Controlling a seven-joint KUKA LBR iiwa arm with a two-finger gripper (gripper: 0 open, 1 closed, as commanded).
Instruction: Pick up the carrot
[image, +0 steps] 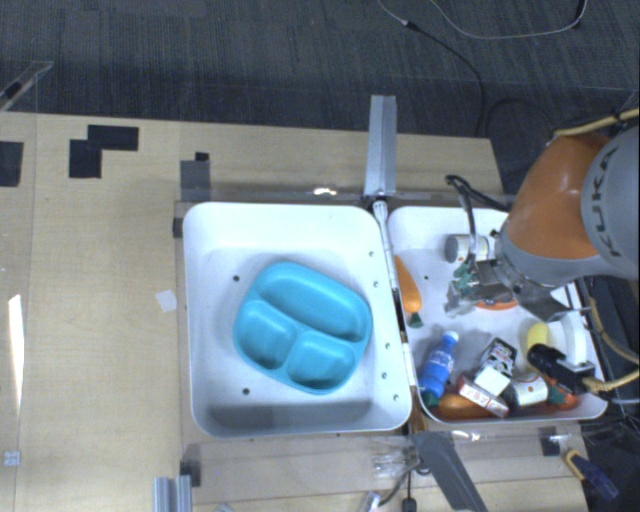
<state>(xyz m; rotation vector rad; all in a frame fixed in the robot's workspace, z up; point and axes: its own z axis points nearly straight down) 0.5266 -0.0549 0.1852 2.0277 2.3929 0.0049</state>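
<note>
Camera view: your jaws (465, 285) hang over the right bin (425, 232), how wide they stand you cannot tell, while the carrot (407, 284) lies just to their left against the bin wall, not yet grasped.

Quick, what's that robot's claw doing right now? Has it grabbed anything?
Gripper: cannot be told from this view. It hangs over the right bin, apart from the carrot lying by the divider.

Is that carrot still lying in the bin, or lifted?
Lying in the right bin: the carrot rests against its left wall, with the pincer apart, to its right.
</note>
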